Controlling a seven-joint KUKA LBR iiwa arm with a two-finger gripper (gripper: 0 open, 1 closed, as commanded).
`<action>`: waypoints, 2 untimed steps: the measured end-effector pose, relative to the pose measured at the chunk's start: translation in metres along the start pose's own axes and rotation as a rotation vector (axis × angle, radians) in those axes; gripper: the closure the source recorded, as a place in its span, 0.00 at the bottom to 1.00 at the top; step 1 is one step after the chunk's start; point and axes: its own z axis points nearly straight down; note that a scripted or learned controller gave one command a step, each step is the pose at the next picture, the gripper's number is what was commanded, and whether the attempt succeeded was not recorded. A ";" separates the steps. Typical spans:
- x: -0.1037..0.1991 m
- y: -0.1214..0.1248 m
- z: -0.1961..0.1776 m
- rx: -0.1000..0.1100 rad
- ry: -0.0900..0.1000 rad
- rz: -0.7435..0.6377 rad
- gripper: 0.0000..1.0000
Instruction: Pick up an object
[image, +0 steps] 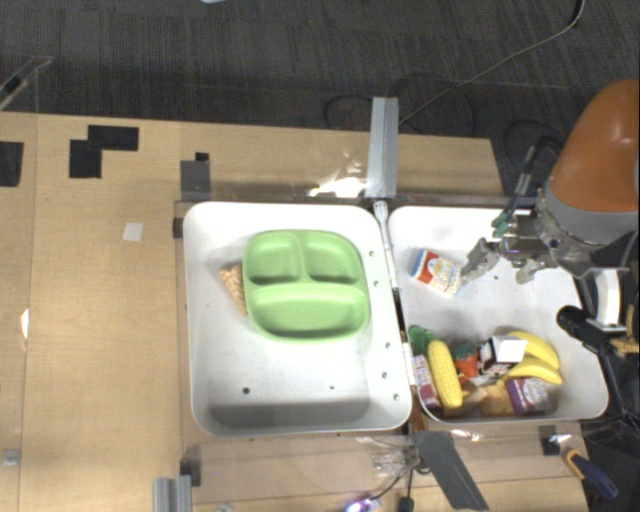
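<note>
The arm reaches in from the right over the right bin, its orange band up top and the grey wrist angled down toward the bin's far half. The gripper hangs above bare white floor there, and its fingers stand spread apart with nothing between them.

Just to the left of those fingers lies a small white carton with red and blue print, tilted, close to the bin's left wall (near the fingertip, though whether they touch cannot be told from this angle).

Along the near side of the same bin sits the clutter: an ear of corn lying lengthwise at the left, a red packet beside it against the wall, something green just beyond the corn, a banana curving across the right, a purple container in front of the banana, and a small white box resting against the banana's left end.

Over in the left bin, a green divided plate lies flat in the far half, with a tan, speckled item peeking out from under its left edge. Both bins rest side by side on the wooden desk.
</note>
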 end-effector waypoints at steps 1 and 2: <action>-0.013 0.032 0.133 0.002 0.000 0.126 0.00; 0.036 -0.020 0.056 -0.001 0.001 0.328 0.00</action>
